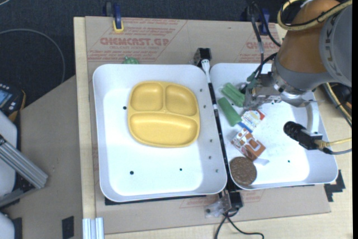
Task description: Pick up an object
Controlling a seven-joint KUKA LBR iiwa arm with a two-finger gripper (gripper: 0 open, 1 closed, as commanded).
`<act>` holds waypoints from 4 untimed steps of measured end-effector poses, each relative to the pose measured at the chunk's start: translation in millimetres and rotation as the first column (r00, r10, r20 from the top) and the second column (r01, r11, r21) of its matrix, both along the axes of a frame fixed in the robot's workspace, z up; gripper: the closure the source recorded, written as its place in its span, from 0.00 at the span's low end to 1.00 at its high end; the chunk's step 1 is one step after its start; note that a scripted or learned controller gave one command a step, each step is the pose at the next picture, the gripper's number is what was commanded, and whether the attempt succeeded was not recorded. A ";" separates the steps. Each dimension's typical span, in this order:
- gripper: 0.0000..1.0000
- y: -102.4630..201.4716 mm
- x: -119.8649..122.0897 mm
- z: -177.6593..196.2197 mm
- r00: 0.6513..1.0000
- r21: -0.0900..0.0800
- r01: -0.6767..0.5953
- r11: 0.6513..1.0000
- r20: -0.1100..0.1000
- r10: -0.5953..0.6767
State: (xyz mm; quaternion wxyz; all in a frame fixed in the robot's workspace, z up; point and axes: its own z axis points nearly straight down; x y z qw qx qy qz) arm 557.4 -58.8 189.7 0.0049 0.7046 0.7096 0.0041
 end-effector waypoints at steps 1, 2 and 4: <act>1.00 73.3 -35.3 36.4 1.000 0.004 -0.001 1.000 -0.010 0.001; 1.00 83.8 -77.9 151.2 1.000 0.004 0.003 1.000 0.000 -0.003; 1.00 114.7 -77.1 214.1 1.000 0.002 0.010 1.000 -0.003 -0.010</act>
